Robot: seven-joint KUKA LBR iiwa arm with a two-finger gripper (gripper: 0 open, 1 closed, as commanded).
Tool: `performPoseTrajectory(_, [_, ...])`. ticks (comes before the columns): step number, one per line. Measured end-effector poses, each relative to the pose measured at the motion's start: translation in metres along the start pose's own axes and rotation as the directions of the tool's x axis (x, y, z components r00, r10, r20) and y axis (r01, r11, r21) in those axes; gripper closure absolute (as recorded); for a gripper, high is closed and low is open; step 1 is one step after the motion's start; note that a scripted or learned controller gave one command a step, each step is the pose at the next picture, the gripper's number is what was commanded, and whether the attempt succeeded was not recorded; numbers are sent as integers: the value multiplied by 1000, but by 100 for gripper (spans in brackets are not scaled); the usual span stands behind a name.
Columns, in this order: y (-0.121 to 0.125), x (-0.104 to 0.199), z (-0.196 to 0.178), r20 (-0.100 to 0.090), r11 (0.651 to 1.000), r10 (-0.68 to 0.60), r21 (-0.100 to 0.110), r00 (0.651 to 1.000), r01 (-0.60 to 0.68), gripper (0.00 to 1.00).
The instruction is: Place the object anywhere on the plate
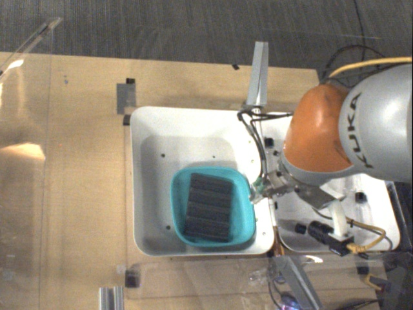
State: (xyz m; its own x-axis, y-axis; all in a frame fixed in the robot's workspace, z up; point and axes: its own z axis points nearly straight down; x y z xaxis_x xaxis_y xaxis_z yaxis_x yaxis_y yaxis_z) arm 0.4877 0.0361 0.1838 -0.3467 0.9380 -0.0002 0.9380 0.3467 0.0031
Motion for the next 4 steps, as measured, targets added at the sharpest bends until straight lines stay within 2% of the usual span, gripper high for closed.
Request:
performPoseTrajectory(1, [0, 0, 0, 0, 1000, 0, -1, 1000, 0, 0])
performPoseTrajectory(2, [3, 0, -11, 1, 1000, -3, -6, 1000, 3, 100])
performPoseTrajectory(3, [3, 0, -11, 1, 1000, -3, -6, 1000, 3, 0])
performPoseTrajectory(4, [-22, -71, -66, 3, 1000, -6, -5, 1000, 6, 0])
